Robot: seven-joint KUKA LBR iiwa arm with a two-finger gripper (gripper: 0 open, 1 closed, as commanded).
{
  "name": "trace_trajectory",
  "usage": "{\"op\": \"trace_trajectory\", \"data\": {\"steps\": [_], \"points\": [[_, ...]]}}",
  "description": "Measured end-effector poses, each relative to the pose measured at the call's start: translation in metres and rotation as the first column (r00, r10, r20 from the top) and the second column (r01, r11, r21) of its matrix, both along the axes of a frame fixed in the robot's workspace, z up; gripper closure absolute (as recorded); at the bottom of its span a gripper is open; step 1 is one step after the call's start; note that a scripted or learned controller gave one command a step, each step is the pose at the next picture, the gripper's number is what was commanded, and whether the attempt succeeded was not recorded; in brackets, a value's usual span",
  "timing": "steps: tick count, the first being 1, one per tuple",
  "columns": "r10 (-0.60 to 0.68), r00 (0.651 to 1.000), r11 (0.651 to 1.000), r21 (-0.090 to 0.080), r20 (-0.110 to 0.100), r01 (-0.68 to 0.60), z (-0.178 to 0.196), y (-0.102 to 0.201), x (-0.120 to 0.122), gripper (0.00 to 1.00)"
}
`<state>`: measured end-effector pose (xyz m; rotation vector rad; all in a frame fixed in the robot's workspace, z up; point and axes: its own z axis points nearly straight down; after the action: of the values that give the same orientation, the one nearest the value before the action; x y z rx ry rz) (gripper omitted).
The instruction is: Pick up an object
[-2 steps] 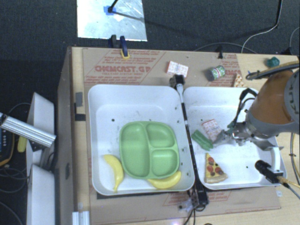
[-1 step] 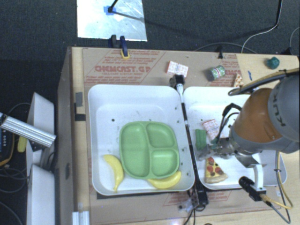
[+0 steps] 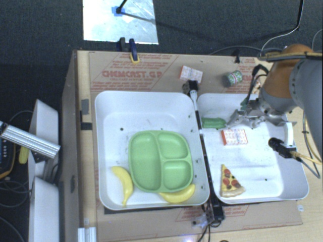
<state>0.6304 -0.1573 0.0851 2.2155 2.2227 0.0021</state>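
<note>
Currently the end effector (image 3: 246,116) hangs low in the right bin (image 3: 295,185), nothing seen in it; can't tell its state. Nearest targets: red-patterned card (image 3: 234,136) just below, green block (image 3: 214,122) to its left against the bin wall. Risks: flat card gives no purchase, likely slides or an empty close; block sits tight to the wall, so collision possible. Pizza slice (image 3: 230,180) lies well apart.

Bright overhead light is washing out the white bins (image 3: 151,105), glare is flaring off a foil sheet (image 3: 120,14), and edges are looking soft.
</note>
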Motion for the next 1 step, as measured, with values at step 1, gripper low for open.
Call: {"op": "trace_trajectory", "data": {"steps": [1], "points": [[0.002, 1.0, 1.0, 0.002, -0.001, -0.002, 0.0253, 0.0439, -0.0184, 0.0]]}}
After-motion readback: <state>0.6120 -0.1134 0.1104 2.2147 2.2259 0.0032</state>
